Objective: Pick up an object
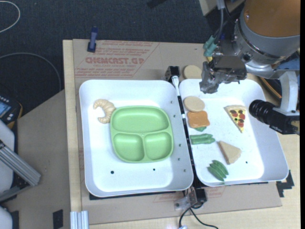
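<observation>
My gripper hangs over the back left corner of the right bin, just behind a round tan cookie. In front of the cookie lies an orange toast-like piece on a green leaf. Further forward are a green bean pod, a tan wedge and a green pea pod. A pizza slice lies toward the right side of the bin. Nothing shows between the fingers.
The left bin holds a green divided plate and a tan croissant at its back left. A black cylinder juts in over the right bin's right edge. A tan disc sits behind the bins.
</observation>
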